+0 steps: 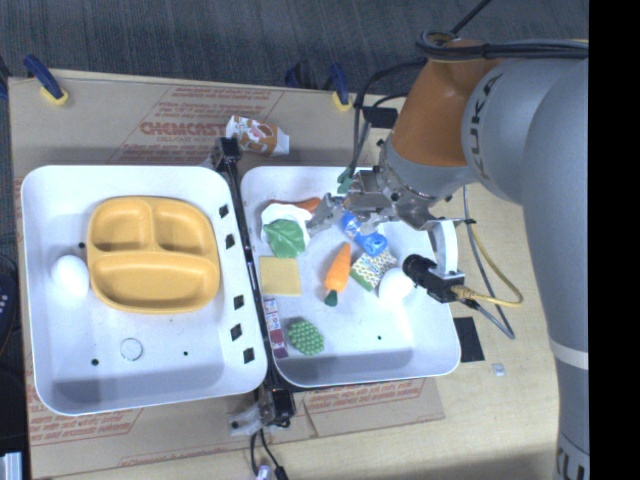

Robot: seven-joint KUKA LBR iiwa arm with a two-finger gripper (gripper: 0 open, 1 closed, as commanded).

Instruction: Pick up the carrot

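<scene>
Carrot (338, 270): one; bins (40, 268): two

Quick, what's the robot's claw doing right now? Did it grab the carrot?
Gripper: cannot be told whether it is open or closed. It is over the right bin, not holding the carrot, which lies in that bin.

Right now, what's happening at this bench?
A grey KUKA arm reaches over the right bin, its gripper above the clutter near the bin's back. The carrot lies untouched mid-bin, beside a yellow block and a blue item. The left bin holds a yellow divided plate.
</scene>
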